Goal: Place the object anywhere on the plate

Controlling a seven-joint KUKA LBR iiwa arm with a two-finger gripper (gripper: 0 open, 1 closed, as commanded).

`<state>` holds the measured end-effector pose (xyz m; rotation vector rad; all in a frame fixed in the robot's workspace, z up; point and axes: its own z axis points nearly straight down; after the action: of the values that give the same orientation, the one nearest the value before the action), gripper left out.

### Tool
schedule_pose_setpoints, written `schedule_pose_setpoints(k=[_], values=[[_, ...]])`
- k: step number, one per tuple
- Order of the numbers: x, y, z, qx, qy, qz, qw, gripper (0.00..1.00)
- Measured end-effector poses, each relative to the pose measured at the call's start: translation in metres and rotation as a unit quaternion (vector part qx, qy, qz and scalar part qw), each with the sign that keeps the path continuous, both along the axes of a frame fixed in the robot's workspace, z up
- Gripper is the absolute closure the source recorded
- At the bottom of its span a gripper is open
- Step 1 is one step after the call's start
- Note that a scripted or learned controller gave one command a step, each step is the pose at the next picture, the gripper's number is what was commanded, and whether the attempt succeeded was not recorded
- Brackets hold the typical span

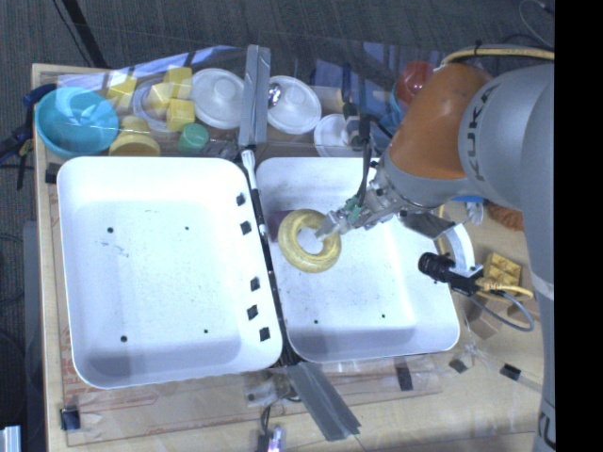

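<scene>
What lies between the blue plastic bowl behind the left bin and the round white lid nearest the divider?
In the camera view, between the blue plastic bowl and the round white lid lie yellow plastic cups and a small green cap.

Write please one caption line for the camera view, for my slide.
KUKA arm's gripper reaches from the right to a yellow ring in the right white bin.

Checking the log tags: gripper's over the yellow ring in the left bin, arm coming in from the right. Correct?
Not quite. The yellow ring lies in the right bin, near its left wall, not in the left bin. The camera view shows the gripper down at the ring's right rim, with the arm reaching in from the right as you said.
</scene>
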<state>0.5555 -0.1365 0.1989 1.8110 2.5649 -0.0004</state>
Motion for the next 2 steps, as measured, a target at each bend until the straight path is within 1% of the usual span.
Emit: schedule_pose_setpoints(k=[1,2], values=[[-0.022,0.077,-0.009,0.0009,0.003,-0.086,0.9963,1.00],[0.034,0.158,0.071,0.0006,0.001,-0.142,0.9898,1.00]])
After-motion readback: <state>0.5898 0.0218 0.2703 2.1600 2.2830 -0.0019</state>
